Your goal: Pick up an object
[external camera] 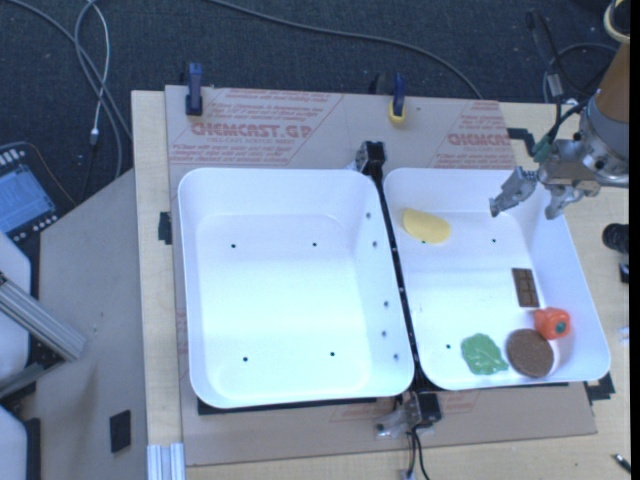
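While no single object is named by the task, the entries below run from the near edge of the bench to the far edge.

Brown disc (529,353): near right corner of the right bin (455,313); flat and round, probably stiff and light; lies low, so a pinch across its rim looks awkward.
Green lump (483,354): just left of the disc; irregular, looks soft and light; likely yields to a squeeze across its middle.
Orange piece (551,323): just beyond the disc, against the right wall; small, rounded, stands proud of the floor, so probably the easiest to pinch, though the wall crowds one side.
Brown bar (524,287): a little farther in, lying flat; thin, rigid-looking; best taken across its short width.
Yellow piece (427,226): far left part of the right bin; smooth, domed, possibly slippery; well apart from the others, with room all round.
Left bin (195,298): white floor, small dark dots.
Gripper (528,195): over the far right edge of the right bin, fingers spread apart, nothing between them.
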Robot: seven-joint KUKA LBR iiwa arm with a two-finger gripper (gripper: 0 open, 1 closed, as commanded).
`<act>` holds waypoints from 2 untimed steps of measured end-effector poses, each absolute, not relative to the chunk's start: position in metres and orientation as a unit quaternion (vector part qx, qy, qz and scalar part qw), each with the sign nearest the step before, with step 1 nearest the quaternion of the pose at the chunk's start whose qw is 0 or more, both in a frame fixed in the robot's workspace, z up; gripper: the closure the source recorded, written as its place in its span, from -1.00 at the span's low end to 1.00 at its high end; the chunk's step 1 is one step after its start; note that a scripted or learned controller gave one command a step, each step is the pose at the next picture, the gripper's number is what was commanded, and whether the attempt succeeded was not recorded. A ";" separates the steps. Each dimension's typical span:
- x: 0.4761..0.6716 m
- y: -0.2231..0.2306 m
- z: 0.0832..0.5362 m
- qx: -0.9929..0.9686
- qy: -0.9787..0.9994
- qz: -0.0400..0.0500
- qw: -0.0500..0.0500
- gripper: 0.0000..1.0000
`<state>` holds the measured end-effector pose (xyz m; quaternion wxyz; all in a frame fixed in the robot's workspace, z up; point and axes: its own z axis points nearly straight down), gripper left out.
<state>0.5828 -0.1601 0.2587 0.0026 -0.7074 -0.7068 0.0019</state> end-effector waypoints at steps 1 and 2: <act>0.584 -0.160 0.263 -0.707 -0.707 0.000 0.000 -1.00; 0.583 -0.158 0.200 -0.707 -0.707 0.001 0.002 -1.00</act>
